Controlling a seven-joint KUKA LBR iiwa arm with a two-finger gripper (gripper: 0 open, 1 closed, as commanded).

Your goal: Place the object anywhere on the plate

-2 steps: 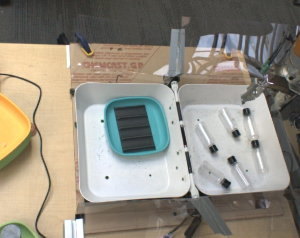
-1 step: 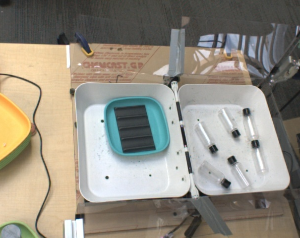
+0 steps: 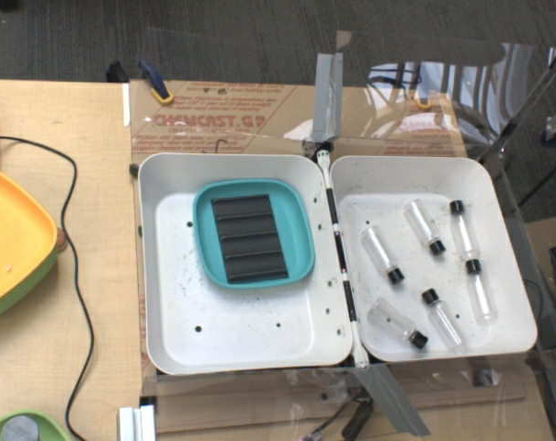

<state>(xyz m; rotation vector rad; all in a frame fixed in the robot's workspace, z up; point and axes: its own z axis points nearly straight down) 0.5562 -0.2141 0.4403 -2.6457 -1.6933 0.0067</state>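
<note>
Bench: two white bins sit side by side on brown cardboard, with a wood table to the left and grey carpet behind.
Left bin (image 3: 167, 320): it holds the plate, so this is where a thing must end up.
Plate (image 3: 300, 237): teal, with round corners, lying flat in the top half of the left bin. A dark ribbed pad (image 3: 249, 239) fills its middle. Nothing else lies on it.
Right bin (image 3: 507, 338): it holds the things to pick, kept apart from the plate by the wall between the bins.
Tubes: clear little tubes with black caps, lying flat and spread out, so each can be reached alone.
Nearest tube (image 3: 382, 254): it lies close to the wall between the bins. Its long side runs at a slant, with the cap toward the lower right.
Other tubes: one (image 3: 424, 227) slants much the same way; two (image 3: 468, 239) near the right wall run almost up and down.
Hand: I cannot tell if it is wide or narrow.
Job so far: I think it has not started, as all tubes lie in the right bin.
</note>
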